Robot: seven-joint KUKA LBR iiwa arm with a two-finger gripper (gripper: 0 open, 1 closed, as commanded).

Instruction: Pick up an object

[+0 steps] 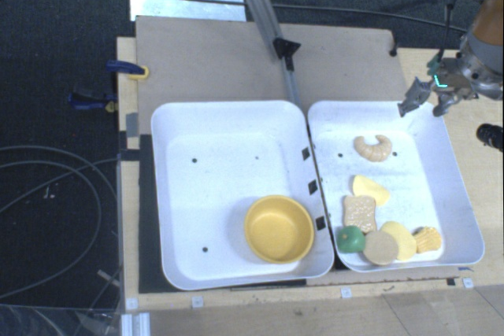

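Fingers (412, 100) of the gripper (425, 101) stood spread apart with nothing between them, poised over the far right corner of the right bin (455, 169). Nearest below it lay a croissant (373, 147), alone in the bin's far half. Nearer the front sat a yellow wedge (370, 190), a cracker (360, 212), a green piece (350, 239), a tan round (381, 248) and a ridged yellow piece (427, 238), crowded together. A yellow bowl (279, 228) sat upright in the left bin (205, 169).
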